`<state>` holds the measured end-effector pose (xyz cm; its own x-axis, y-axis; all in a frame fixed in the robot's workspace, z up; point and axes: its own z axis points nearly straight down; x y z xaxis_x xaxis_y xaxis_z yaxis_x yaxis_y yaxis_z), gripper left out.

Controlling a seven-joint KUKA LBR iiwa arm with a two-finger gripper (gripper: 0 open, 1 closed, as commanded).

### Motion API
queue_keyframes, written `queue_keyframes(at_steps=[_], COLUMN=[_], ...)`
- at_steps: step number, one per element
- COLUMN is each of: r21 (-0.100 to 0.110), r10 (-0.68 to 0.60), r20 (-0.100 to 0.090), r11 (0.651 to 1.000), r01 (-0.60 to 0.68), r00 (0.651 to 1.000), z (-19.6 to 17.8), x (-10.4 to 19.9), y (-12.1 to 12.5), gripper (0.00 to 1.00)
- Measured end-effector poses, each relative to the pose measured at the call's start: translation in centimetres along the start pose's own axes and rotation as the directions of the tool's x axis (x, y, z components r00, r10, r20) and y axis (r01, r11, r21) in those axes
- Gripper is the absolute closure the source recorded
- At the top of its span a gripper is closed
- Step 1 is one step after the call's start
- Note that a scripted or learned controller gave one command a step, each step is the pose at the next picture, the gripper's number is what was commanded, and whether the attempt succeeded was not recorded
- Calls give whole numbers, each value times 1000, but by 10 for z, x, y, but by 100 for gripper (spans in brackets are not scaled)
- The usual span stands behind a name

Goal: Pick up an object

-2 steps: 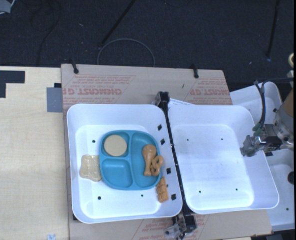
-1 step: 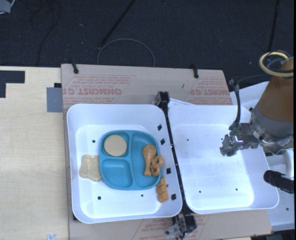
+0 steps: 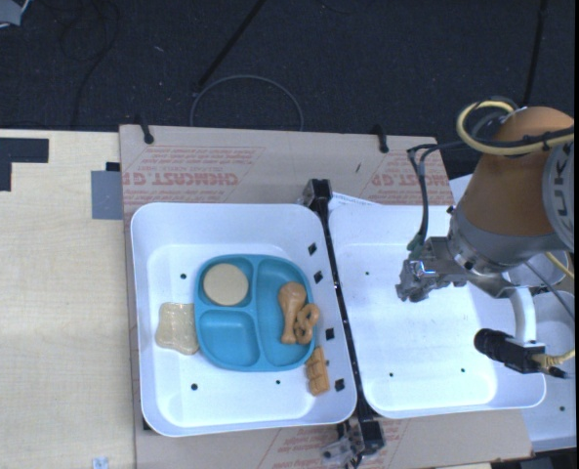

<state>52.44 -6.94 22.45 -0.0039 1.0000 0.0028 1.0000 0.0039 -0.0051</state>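
we see the gripper (image 3: 418,283) hovering over the right bin (image 3: 435,379), at about 9 o'clock from the arm's orange band; whether it is clenched or released we cannot tell. the objects lie in the left bin (image 3: 162,233): a blue tray (image 3: 238,345) with a round biscuit (image 3: 225,284) and pretzel pieces (image 3: 297,313) (another piece (image 3: 317,371) at the tray's 5 o'clock), and a pale slice (image 3: 177,327) at its 9 o'clock.
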Motion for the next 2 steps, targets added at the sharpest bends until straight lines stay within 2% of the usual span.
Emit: queue_keyframes(at_steps=[1, 2], r21=[-1, -3], r10=[0, -1], r20=[1, 1], r11=[1000, 1000], r01=[0, 1], r00=[1000, 1000], z=[9, -2], x=[47, 96], y=[15, 31], gripper=[100, 100])
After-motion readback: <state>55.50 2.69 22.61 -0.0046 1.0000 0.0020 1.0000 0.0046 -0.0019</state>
